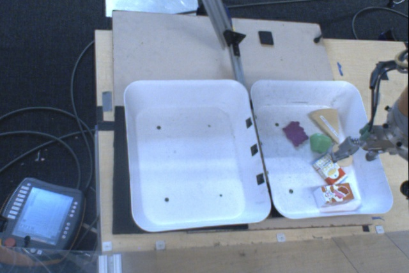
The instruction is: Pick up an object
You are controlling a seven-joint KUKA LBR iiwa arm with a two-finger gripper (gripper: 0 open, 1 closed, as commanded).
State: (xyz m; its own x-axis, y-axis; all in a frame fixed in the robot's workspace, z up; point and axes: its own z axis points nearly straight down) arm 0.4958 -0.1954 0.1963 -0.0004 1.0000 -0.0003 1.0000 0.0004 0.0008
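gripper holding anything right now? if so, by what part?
Cannot be told. The gripper is low in the right bin, at the top end of a white-and-orange packet beside a green piece, but the view is too small to show a grasp.

No lettering can be read anywhere. The two red-and-white printed packets, one (326, 169) just beside the pincer (340, 151) and one (337, 195) a little below it, carry markings too small to make out (mere blurs of colour), and the grey handheld screen unit (39, 211), far left, shows no legible text.
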